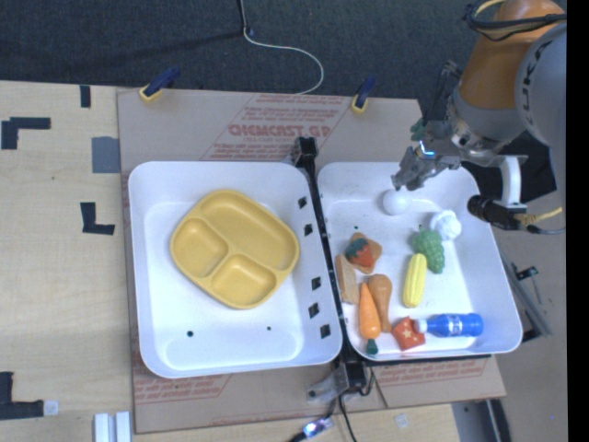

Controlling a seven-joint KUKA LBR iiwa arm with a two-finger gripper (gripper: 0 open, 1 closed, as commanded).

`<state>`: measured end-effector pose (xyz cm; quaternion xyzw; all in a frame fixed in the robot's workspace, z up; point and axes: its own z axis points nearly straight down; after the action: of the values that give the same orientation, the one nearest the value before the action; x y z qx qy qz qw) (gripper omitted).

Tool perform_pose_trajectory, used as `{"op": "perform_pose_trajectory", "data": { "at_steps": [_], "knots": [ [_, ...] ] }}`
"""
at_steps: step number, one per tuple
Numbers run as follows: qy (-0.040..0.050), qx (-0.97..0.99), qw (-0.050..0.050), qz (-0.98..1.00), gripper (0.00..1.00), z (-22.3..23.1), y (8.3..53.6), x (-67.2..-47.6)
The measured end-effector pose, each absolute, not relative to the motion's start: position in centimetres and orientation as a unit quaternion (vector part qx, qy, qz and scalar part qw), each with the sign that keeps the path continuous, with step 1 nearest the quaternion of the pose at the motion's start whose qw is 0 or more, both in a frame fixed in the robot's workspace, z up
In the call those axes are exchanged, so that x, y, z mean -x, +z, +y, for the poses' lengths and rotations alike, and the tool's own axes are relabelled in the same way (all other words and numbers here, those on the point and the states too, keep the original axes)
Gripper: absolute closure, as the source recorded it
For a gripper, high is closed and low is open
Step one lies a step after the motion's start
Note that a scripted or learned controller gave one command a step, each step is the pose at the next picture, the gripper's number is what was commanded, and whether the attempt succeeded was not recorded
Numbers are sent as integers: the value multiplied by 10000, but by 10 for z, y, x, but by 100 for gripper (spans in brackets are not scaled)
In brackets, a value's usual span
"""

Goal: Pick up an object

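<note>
Where far rim nears, pincer (above white ball).

A dark grey carpet is seen at the top, crossed by a thin white cable. The wooden bench is covered by a cardboard sheet, fixed with clamps.
</note>
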<state>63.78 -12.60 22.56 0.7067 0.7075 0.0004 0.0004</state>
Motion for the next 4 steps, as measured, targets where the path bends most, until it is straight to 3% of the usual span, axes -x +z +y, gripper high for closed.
{"op": "perform_pose_trajectory", "data": {
  "at_steps": [1, 3, 4],
  "knots": [
    [-2, -7049, -6, 7093, 100, -73, 217, -651],
    [-3, -7049, -9, 7093, 100, 23, 214, -654],
    [-7, -7060, -4, 7082, 100, 49, 214, -657]
  ]
}}
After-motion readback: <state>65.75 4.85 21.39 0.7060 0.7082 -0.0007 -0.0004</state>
